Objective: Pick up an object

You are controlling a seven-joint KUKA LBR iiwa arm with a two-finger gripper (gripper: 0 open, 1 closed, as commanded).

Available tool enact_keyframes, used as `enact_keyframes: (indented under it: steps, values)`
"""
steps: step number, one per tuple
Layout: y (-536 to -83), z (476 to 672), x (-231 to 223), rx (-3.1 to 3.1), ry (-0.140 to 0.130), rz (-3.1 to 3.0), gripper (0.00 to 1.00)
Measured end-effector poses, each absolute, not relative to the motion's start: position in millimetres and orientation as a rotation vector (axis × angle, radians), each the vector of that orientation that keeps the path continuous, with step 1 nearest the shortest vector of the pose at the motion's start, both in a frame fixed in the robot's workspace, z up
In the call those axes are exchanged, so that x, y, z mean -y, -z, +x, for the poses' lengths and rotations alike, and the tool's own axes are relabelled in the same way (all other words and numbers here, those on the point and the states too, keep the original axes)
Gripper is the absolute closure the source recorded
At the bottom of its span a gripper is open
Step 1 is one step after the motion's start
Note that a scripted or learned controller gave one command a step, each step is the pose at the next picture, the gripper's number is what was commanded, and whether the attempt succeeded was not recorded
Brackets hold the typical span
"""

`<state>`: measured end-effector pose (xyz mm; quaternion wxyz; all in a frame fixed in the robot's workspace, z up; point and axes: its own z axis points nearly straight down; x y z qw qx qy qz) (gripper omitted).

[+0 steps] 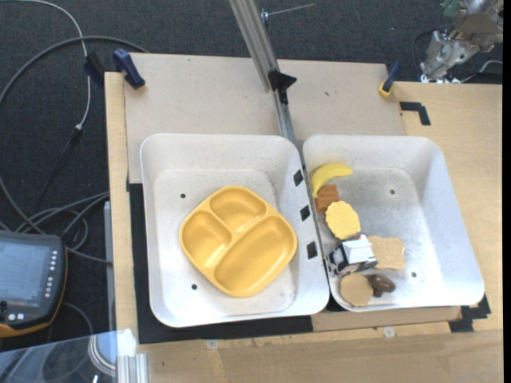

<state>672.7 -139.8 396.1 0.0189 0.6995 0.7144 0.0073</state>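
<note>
Nearest the lens, a round tan disc (356, 290) and a brown lump (382, 283) sit at the right bin's (447, 214) front rim; behind them a white box (355, 251), tan slab (388, 251), yellow scalloped piece (342, 219) and banana (329, 174) hug its left wall, leaving the right half open; the left bin (160, 174) holds a yellow divided plate (238, 240); the gripper (459, 34) hangs far top right, its grip state unreadable.

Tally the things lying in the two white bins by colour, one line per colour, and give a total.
Yellow: 3 (plate in the left bin, banana, ruffled yellow piece)
Brown: 2 (brown block, dark brown piece)
Tan: 2 (cracker, round biscuit)
Black and white: 1 (small box)
Total: 8
</note>
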Motion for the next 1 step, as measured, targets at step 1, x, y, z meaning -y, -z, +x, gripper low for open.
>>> enact_keyframes:
  steps: [1]
  values:
    - [-322.1, 678.7, 124.7, -2.229, 0.008, 2.225, 1.00]
